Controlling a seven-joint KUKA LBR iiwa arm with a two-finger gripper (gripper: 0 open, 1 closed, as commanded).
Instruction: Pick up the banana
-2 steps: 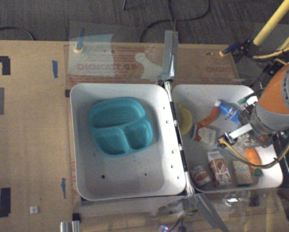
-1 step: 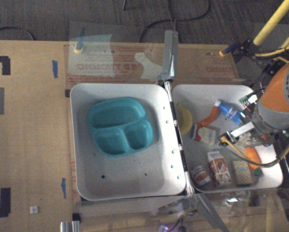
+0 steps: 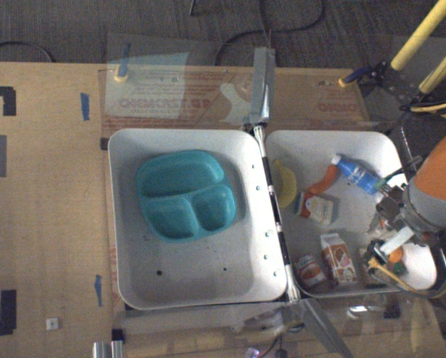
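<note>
We see the banana [image 3: 286, 184] lying at the left edge of the right bin [image 3: 312, 142], tight against the wall it shares with the left bin [image 3: 126, 222]. The gripper [image 3: 387, 253] hangs low at the right bin's near right corner, well apart from the banana (whether it is clenched or released we cannot tell). Between them lie a blue bottle [image 3: 357, 174], a small carton [image 3: 338, 259] and a can [image 3: 311, 271]. The left bin holds a teal divided tray [image 3: 186, 195].
</note>
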